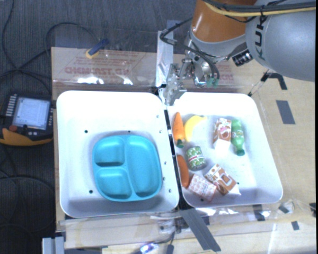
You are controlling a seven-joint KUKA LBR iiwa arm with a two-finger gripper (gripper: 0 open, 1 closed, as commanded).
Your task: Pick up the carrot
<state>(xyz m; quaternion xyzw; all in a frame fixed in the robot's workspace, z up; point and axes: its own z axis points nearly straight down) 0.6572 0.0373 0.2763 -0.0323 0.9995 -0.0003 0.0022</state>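
Carrot (177, 128) lies lengthwise along the right bin's (265, 142) left wall, banana (193, 126) just beside it, can (195, 157) below. Gripper (173, 89) hovers above; its opening I cannot tell.

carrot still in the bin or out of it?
In. The carrot lies flat in the right bin, against its left wall beside the banana. The gripper is above the bin's top-left corner, not on it.
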